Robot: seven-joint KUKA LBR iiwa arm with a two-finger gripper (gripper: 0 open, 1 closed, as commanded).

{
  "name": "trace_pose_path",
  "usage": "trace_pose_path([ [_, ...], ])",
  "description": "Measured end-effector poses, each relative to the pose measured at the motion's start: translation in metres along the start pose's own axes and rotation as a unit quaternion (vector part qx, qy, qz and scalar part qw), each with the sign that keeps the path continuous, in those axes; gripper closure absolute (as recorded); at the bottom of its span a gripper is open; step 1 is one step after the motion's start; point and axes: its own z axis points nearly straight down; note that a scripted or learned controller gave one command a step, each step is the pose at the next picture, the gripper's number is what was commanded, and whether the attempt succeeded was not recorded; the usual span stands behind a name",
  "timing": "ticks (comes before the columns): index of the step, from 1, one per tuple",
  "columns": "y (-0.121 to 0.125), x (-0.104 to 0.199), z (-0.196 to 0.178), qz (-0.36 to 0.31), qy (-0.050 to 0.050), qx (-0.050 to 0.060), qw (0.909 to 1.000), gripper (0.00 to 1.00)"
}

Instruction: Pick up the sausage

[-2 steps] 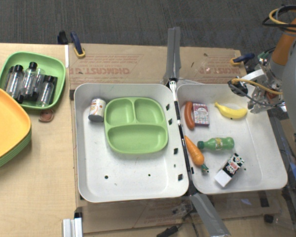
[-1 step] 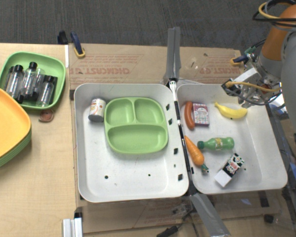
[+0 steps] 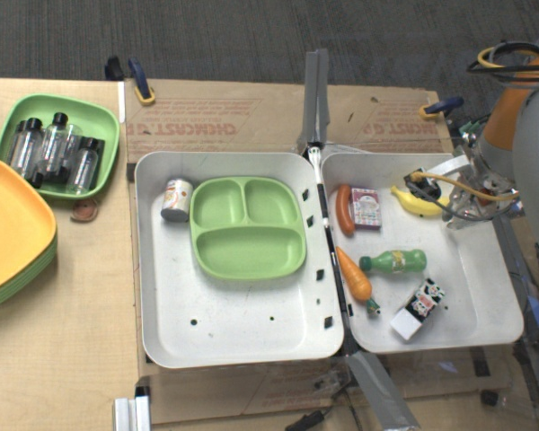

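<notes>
Where bins meet, sausage (image 3: 344,209) edgewise.

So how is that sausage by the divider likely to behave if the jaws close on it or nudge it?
The sausage is a smooth, rounded cylinder lying flat, so it will probably roll sideways if nudged. Its glossy skin suggests it could slip from a grasp. It looks like toy food, likely light and stiff, though that is a guess. The pink box beside it leaves little room on that side.

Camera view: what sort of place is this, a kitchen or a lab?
Most likely a robot lab bench, not a kitchen: two white bins clamped over cardboard, toy food such as the sausage and carrot, and a grey arm reaching in from the right.
</notes>
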Motion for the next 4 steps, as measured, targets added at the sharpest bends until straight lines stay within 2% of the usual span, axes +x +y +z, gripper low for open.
trace_pose_path([
  [1,0.001,-0.057,-0.025,-0.048,0.000,0.001,0.9988,1.00],
  [2,0.011,0.024,-0.041,0.001,0.000,0.000,1.0000,1.00],
  [3,-0.025,0.035,-0.056,-0.081,0.000,0.000,0.9967,1.00],
  [4,0.019,0.006,0.008,0.001,0.001,0.001,1.0000,1.00],
])
